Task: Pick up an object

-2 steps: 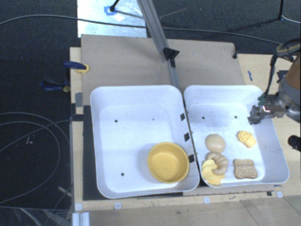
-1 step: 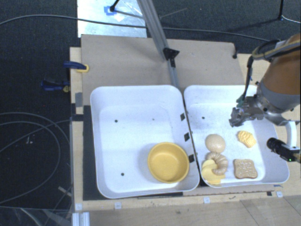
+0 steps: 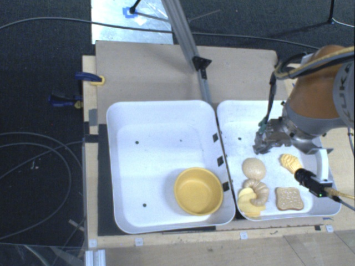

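1. The gripper (image 3: 265, 142) hangs low over the right bin (image 3: 236, 115), toward its far half; it reads as a dark clump, and I cannot tell how the jaws stand, nor see anything between them.
2. Nearest to it, just on the near side, lies a pale egg-shaped piece (image 3: 254, 167), apart from the gripper. This looks the likeliest thing to pick.
3. The egg is probably light, hard and smooth (a toy, by its look), so it may squirt out of a pinch; a grip across its narrower waist, centred, seems safest.
4. Touching the egg on its near side is a croissant (image 3: 256, 193), curled, with a yellow banana (image 3: 248, 205) tucked under it at the bin's near wall.
5. To the right, a slice of toast (image 3: 289, 198) lies flat, hard to get under; farther and right of it is a small yellow ridged piece (image 3: 290, 162), perhaps corn.
6. The left bin (image 3: 127, 121) holds a yellow bowl (image 3: 198, 190) in its near right corner, upright, well apart from the gripper.
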You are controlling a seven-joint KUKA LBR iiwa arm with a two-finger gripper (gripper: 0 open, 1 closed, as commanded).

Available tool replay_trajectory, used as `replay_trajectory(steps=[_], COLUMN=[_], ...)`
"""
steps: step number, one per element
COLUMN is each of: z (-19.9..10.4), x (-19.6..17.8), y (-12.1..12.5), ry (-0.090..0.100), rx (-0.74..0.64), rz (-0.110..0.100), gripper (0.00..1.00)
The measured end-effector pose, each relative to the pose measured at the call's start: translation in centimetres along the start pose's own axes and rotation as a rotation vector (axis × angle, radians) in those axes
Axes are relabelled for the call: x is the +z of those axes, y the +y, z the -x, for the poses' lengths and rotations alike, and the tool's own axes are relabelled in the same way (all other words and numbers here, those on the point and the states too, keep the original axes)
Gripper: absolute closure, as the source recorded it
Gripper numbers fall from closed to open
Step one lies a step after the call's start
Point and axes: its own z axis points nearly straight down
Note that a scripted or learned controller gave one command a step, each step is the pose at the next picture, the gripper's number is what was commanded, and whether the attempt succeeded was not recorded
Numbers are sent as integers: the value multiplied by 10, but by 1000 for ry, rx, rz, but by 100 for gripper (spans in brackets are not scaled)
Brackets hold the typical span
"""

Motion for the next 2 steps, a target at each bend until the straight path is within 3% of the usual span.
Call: replay_trajectory(steps=[2], z=[-119], x=[-12], y=[-5], ry=[1], rx=[-3], rz=[2], gripper=[100])
